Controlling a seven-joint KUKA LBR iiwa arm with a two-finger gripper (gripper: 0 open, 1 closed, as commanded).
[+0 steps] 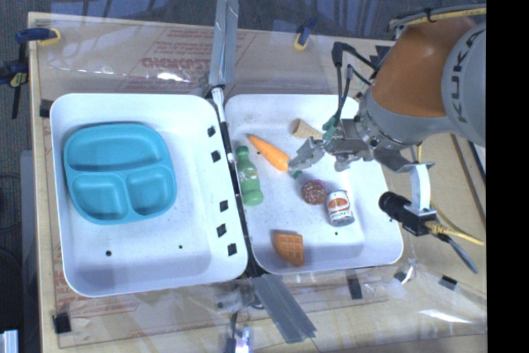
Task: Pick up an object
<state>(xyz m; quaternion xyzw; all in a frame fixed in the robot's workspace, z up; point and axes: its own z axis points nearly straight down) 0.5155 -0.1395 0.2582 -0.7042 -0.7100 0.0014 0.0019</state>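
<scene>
1. a wooden bench [124, 37] under clear plastic sheeting carries two shallow white bins side by side: the left bin [124, 260] and the right bin [364, 240]; dark grey carpet lies beyond the far edge; blue clamps sit at the bench's left corner and far edge.
2. the arm [430, 78] comes in from the right, cut off by the frame; the gripper [299, 165] hangs low over the right bin, just beside the carrot's near end; its fingertips look slightly apart with nothing between them, though they are small and blurred.
3. a pale piece [304, 128] at the far side of the right bin is too small to name; the can's label cannot be read.
4. count, left bin: one blue divided tray [120, 169] with three compartments.
5. count, right bin: one carrot [269, 151], one green bottle [247, 175] along the left wall, one round brown piece [313, 193], one can [340, 207] touching or just beside it, one waffle-like orange piece [288, 246] near the front.
</scene>
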